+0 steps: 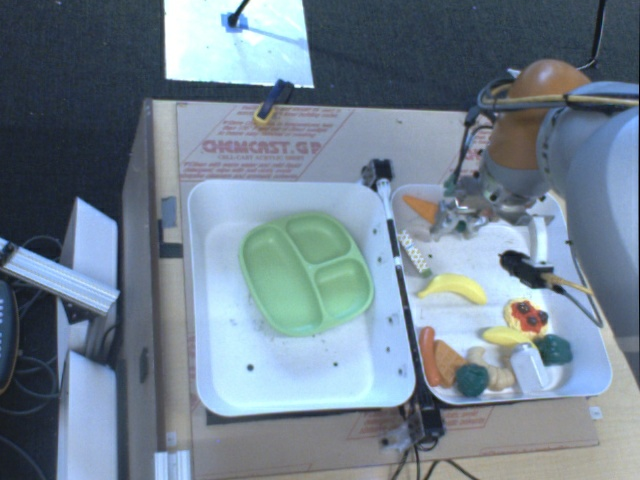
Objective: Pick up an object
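1. The grey arm [590, 138] reaches in from the right of the green plate [305, 273], its orange band just above the wrist.
2. The left bin [230, 368] holds the green plate, a three-part tray lying flat.
3. The right bin [490, 258] sits right of the green plate, the two bins touching along one edge.
4. The gripper [458, 216] hangs low over the right bin's far end, up and right of the green plate. Whether it is parted or closed cannot be told.
5. A banana [452, 288] lies right of the green plate, nearer the camera than the gripper.
6. A red sausage [429, 346] lies below and right of the green plate.
7. An orange wedge [421, 208] lies just beside the gripper, on the side facing the green plate. It is not gripped.
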